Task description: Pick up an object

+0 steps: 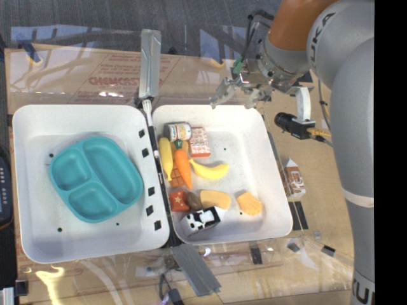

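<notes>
1. Gripper [236, 94]: raised over the far rim of the right bin, near its far-left part. The two pale fingers [222, 95] hang spread apart, and nothing lies between them.
2. Arm [331, 49]: grey, with an orange band [299, 14] above the wrist, entering from the right and bending toward the gripper. A black cylindrical fitting [291, 124] juts out below the wrist, beside the right bin's far-right corner.
3. Right bin [270, 170]: shallow, white, holding the graspable objects, most of them crowded along its left wall.
 - Can [179, 131] at the far-left corner, lying on its side; a red-and-white carton [200, 142] touches it on the right.
 - Yellow corn cob [165, 157] and orange carrot [182, 169], side by side, lengthwise along the wall.
 - Banana [210, 169], just right of the carrot.
 - Red box [179, 200] and brown piece [193, 200], near the carrot's near end.
 - Two orange-yellow wedges: one [216, 199] beside the brown piece, the other [249, 203] apart to the right.
 - Black-and-white toy [202, 219], by the near wall.
4. Left bin [38, 132]: holds a teal divided plate [95, 178], lying flat, three compartments.
5. Bench [76, 75]: covered in clear plastic sheeting.
</notes>
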Action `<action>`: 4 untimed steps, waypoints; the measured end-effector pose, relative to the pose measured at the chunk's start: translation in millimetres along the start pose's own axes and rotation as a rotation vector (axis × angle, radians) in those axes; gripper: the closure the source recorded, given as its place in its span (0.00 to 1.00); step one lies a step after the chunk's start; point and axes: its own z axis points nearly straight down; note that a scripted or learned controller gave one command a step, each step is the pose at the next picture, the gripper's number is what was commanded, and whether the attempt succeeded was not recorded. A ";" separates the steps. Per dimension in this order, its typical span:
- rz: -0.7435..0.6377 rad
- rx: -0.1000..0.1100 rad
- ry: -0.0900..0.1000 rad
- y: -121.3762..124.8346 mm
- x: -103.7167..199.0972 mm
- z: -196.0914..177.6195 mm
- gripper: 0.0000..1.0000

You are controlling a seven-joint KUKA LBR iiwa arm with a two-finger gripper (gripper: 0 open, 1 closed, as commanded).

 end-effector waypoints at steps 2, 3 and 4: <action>0.017 0.000 0.000 -56.8 33.2 179.5 0.00; 0.013 0.000 0.000 -56.4 33.2 169.0 1.00; -0.085 0.001 0.002 -87.1 36.7 169.4 1.00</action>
